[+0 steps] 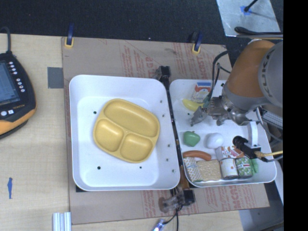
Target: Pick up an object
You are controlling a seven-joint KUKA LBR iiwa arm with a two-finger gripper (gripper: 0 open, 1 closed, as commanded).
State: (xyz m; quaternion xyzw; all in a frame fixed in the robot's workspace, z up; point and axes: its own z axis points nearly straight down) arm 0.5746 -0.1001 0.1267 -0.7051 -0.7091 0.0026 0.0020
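Note:
The right bin (177, 110) holds several small things. A green round fruit (191, 138) lies beside a white egg (214, 140), with a red sausage (197, 154) just below them. A yellow piece (191, 105) and a small carton (202, 87) lie at the far end. Two cans (236, 167) and a grainy beige packet (205, 170) line the near wall. My gripper (208, 121) hangs over the bin's middle, above the fruit and the egg. It is open, and nothing shows between its fingers.
The left bin (82, 129) holds a yellow divided plate (126, 130). A pendant with a screen (12, 95) lies on the bench at far left. The arm's orange band (248, 71) covers the right bin's far right corner.

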